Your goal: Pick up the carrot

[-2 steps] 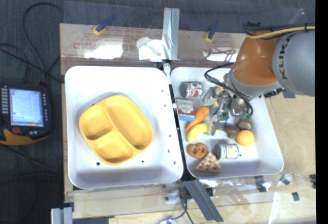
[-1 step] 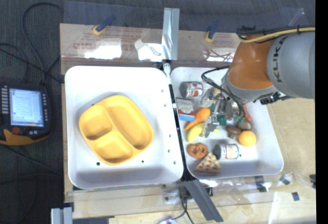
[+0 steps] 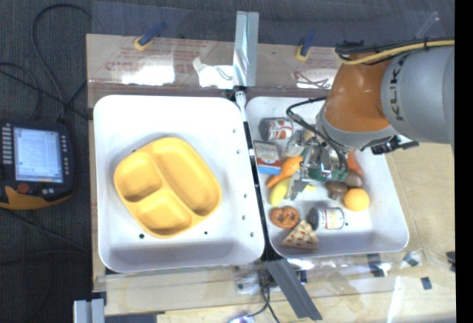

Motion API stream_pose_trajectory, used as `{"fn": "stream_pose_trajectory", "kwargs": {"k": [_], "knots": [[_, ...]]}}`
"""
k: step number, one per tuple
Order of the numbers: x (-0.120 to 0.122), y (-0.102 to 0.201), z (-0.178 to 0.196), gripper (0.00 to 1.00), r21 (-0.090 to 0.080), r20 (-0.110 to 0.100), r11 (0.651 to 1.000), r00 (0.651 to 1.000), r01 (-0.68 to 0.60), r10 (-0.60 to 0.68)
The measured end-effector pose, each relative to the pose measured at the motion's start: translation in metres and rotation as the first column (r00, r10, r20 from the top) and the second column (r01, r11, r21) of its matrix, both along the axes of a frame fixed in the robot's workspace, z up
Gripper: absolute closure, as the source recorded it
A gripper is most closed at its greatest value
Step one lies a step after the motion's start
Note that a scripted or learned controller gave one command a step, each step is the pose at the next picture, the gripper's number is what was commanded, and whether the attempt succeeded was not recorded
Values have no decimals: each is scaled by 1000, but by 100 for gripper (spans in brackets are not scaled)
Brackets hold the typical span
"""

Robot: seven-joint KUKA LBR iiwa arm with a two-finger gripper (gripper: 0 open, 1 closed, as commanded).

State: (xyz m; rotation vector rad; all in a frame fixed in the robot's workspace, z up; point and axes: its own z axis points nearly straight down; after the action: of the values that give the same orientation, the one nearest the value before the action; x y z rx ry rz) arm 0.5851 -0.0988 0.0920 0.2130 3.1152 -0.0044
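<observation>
We see the yellow tray [image 3: 167, 185] lying in the left bin [image 3: 111, 122], likely the drop spot. In the right bin [image 3: 384, 229] the carrot [image 3: 287, 168] rests just left of the gripper [image 3: 309, 174], whose grip we cannot tell. A can [image 3: 277, 129], banana [image 3: 278, 192] and pizza slice [image 3: 299, 238] crowd it.

Grey rounded arm link [image 3: 425, 92], dark "KUKA" lettering partly visible on its side. Broad orange band [image 3: 358, 100] above wrist. Yellow cable [image 3: 392, 52] and black cable along top of link. Tool [image 3: 314, 166] small, metallic, with green parts and thin dark wiring.
</observation>
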Motion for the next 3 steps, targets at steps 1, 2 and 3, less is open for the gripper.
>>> {"fn": "stream_pose_trajectory", "kwargs": {"k": [1, 2, 3], "knots": [[1, 0, 10, 100, -3, 4, 1000, 1000, -1, 1], [-19, 31, 142, 100, 4, -3, 994, 994, 108, -108], [-75, 77, 249, 100, 3, -6, 1000, 1000, -24, 24]]}}
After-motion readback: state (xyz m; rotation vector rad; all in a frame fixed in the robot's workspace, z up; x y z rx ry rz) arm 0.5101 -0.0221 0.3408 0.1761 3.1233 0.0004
